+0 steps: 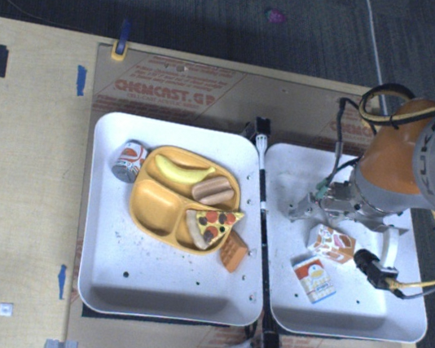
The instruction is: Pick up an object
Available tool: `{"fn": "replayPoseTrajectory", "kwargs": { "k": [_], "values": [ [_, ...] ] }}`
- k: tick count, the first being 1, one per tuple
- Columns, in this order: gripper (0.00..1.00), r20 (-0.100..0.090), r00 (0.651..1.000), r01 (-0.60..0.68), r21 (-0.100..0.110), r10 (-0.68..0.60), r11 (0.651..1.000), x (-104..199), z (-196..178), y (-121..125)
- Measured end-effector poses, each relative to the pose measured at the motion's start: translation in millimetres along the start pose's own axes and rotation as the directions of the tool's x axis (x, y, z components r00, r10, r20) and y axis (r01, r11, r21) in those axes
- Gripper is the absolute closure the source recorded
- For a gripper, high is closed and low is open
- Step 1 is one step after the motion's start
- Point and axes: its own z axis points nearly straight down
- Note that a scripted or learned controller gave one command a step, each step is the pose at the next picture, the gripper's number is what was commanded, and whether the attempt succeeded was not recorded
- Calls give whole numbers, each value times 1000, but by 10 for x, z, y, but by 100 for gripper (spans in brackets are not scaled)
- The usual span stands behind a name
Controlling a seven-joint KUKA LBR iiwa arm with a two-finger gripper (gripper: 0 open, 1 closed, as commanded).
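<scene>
Arm (418, 161): grey, orange band, entering from 3 o'clock, wrist low over right bin (399, 323).
Left bin (94, 272): holds yellow divided tray (165, 202) with toy banana (176, 172), hot dog (213, 188) and pizza slice (211, 224); small can (127, 161) at tray's 9 o'clock; orange packet (232, 252) at its 5 o'clock.
Gripper (335, 213): over right bin; whether apart or together, cannot tell.
Crumpled packet (332, 244): likely target, just beside gripper at 6 o'clock, resting on bin floor.
Small carton (315, 278): flat, at 6 o'clock of packet.
Status: nothing lifted; grasp and raise remain.
</scene>
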Motion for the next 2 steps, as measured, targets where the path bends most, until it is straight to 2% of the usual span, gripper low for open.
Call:
{"fn": "replayPoseTrajectory", "kwargs": {
  "k": [1,2],
  "values": [
    [0,-7,1000,3,2,-3,1000,-35,104,-357],
    [100,1,1000,0,-2,0,1000,-75,-6,-347]
  ]
}}
